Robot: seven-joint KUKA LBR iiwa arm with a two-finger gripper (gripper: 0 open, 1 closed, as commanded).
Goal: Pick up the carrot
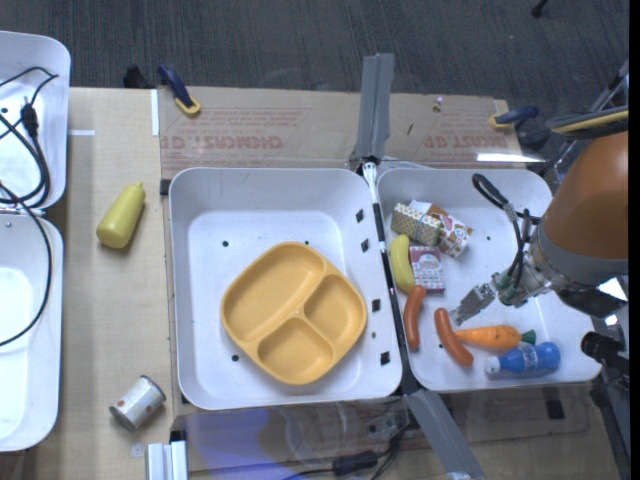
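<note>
The carrot [492, 337] is lying on its side in the right bin [470, 183], near the front edge, with its green top pointing right toward a blue bottle [527, 359] just beside it. A sausage [452, 336] is lying at the carrot's left tip, close enough that they may be touching. The gripper [472, 305] is hovering just above and left of the carrot — nothing is sitting between its fingers, and whether they are spread or closed I cannot tell, since the metal tip is too small and blurred.

The crowding is looking like the main risk. A descent slightly off to the left is likely to land on the sausage instead, and one too far right could nudge the bottle. The carrot's tapered, rounded body may also be rolling or slipping out under a pinch — especially near its thin end.
</note>
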